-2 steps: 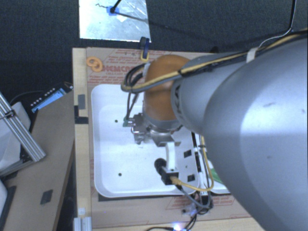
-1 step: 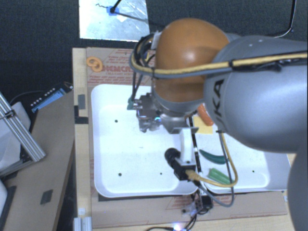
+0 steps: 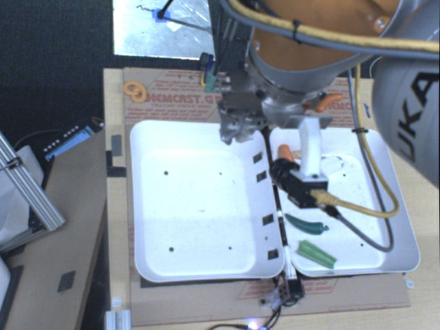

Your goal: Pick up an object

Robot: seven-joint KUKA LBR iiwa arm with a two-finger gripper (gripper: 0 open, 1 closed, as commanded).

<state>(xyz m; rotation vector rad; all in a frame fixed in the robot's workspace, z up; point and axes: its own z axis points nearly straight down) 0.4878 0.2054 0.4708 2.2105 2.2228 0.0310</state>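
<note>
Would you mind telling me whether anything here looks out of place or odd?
One thing stands out: an orange ring lies on the cardboard sheet behind the left bin, outside both bins, whereas the green pieces sit inside the right bin.

This is a robotics lab or test cell. A grey and orange industrial arm (image 3: 330,26) trailing yellow cabling (image 3: 357,208) hangs over two shallow white bins (image 3: 199,205) set on printed cardboard (image 3: 172,91) on the tabletop (image 3: 117,184). Aluminium framing (image 3: 27,184) and dark carpet (image 3: 48,47) surround it.
</note>
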